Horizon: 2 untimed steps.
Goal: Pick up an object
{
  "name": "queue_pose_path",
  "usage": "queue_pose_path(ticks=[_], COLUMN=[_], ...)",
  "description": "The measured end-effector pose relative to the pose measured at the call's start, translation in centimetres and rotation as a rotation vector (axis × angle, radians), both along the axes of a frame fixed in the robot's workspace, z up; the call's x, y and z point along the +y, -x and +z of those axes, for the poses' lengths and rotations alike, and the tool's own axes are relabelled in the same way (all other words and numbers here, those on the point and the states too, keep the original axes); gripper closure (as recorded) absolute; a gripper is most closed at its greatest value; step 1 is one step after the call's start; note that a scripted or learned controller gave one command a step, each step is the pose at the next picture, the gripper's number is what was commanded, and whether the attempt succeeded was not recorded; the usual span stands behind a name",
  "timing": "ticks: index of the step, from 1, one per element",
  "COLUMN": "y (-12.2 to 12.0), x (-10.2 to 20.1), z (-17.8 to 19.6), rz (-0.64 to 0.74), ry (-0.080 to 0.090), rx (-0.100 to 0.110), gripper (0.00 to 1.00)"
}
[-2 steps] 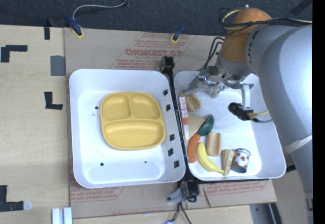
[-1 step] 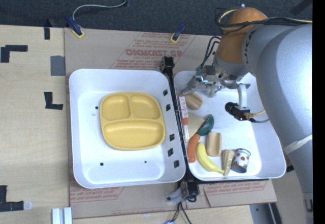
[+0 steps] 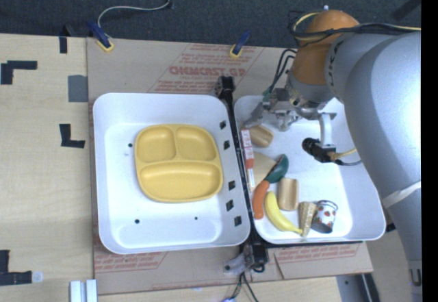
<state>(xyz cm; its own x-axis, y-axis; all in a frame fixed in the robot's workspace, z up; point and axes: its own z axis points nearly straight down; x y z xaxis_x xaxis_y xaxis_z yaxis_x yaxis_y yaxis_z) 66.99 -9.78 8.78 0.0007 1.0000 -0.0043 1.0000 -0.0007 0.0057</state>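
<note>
The gripper hovers over a tan toy bread roll in the right bin; grip state unclear. Cardboard reads roughly "CHEMCAST".

two white bins | one yellow tray in left bin | one banana | one carrot in right bin

Yellow divided plate in white bin; yellow banana, orange carrot.
</note>
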Motion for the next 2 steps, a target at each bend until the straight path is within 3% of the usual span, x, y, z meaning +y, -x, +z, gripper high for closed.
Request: queue_pose_path(ticks=[1,2], y=[-0.12,-0.11], x=[0.28,0.28], z=[1.08,1.07], rz=[0.001,0.001], ry=[-0.005,-0.005], rx=[-0.003,-0.003], gripper=[1.0,0.0])
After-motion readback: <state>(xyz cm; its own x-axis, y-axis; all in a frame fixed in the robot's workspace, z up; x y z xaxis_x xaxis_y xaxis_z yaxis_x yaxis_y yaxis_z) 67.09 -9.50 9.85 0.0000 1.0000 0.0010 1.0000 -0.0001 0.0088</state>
